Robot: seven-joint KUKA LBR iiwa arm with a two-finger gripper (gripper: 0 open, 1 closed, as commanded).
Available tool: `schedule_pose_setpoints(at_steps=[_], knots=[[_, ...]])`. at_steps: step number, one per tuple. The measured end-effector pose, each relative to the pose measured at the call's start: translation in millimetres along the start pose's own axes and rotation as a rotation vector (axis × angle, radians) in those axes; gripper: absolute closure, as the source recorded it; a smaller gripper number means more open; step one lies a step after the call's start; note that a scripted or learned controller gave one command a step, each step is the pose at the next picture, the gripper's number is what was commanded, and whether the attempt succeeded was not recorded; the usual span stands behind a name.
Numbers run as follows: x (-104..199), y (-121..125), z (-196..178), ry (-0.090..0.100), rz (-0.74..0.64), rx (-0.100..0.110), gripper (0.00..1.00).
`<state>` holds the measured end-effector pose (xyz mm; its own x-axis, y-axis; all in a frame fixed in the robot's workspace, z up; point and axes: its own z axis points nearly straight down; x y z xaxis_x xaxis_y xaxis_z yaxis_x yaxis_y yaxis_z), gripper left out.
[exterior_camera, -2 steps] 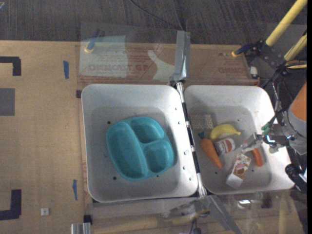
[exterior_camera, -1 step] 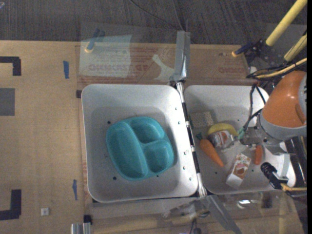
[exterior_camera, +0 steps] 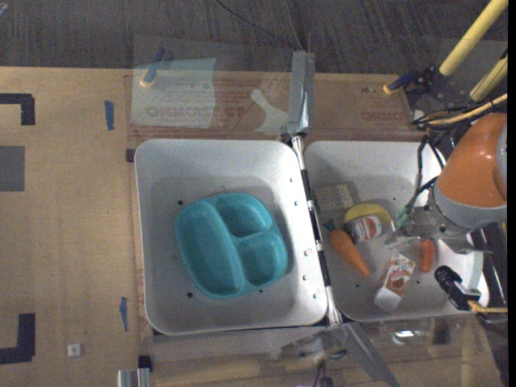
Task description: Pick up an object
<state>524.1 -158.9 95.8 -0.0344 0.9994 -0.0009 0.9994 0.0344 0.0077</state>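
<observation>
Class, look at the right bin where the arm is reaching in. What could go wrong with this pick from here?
1. The carrot, jar, banana and carton lie crowded together, so the claw may knock or catch the wrong one.
2. It works close to the right bin's wall and might bump it.

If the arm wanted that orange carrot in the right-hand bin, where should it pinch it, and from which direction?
Probably across its thick upper end, coming straight down from above. The carrot lies flat on the right bin's floor, slanting from upper left to lower right and narrowing toward the lower tip. The fingers should close across its width, not along it. A small jar sits close at its upper right, so gripping slightly below the top leaves more room.
</observation>
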Motion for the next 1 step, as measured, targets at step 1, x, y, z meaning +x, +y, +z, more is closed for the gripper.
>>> schedule_pose_setpoints(at_steps=[1], knots=[[0.2,0.0,0.0,0.0,0.0,0.0,0.0]])
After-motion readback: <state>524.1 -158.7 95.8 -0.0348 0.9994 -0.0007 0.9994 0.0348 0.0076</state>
